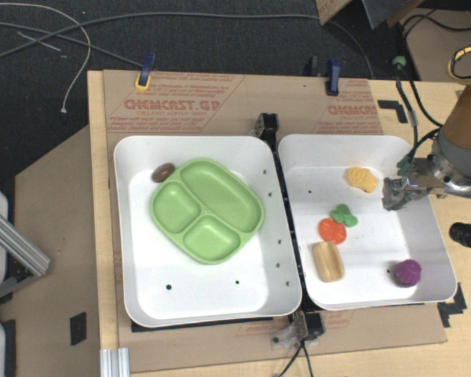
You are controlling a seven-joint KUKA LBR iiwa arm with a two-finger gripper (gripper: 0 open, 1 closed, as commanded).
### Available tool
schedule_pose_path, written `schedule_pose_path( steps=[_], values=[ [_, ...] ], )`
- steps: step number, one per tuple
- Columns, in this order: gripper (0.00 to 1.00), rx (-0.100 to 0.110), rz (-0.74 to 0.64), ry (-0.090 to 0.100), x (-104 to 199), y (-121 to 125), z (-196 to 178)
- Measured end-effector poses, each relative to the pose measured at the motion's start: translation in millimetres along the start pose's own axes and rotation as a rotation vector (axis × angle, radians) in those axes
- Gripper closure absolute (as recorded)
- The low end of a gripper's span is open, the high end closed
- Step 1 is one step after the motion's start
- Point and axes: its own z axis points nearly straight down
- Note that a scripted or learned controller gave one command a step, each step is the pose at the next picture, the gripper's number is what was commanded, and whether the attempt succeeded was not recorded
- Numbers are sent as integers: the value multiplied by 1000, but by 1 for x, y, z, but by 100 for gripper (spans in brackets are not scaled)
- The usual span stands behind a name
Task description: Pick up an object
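The right bin [314,159] holds a yellow piece [363,179] at the back, a red tomato with a green top [334,227] in the middle, a tan bread-like piece [327,261] in front of it and a purple piece [407,272] at the front right. My gripper [396,194] hangs over the right side of this bin, just right of the yellow piece and apart from it. I see nothing between its fingers.
The left bin [141,273] bears a green divided plate [207,209] and a small brown piece [164,172] at its back left corner. Clamps [146,71] hold the cardboard at the back. Cables lie on the floor at the left.
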Motion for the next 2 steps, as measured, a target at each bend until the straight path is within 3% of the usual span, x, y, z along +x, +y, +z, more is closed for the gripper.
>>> schedule_pose_path(
  steps=[1, 2],
  values=[
    [0, -14, -4, -3, 0, 3, -8],
    [0, -8, -3, -1, 5, 1, 55]
  ],
)
